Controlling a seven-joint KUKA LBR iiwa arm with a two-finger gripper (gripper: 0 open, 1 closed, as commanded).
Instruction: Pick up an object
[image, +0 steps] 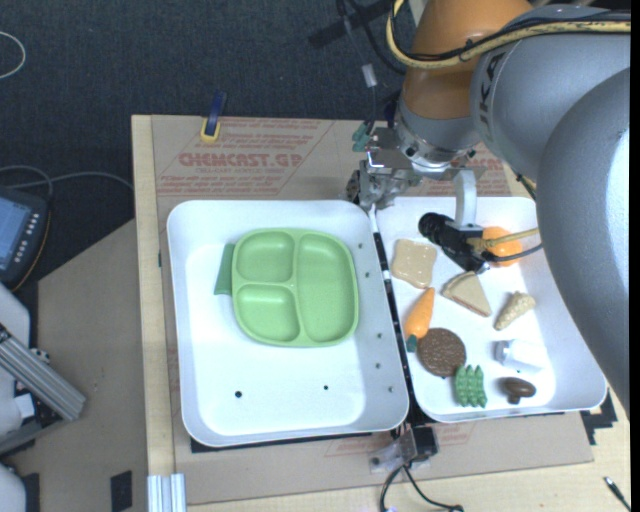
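- You see the gripper above the far rim where the two bins meet; you cannot tell how it is set or whether it grips anything
- Your objects lie in the right bin: carrot, brown cookie, cracker
- A green divided plate sits in the left bin
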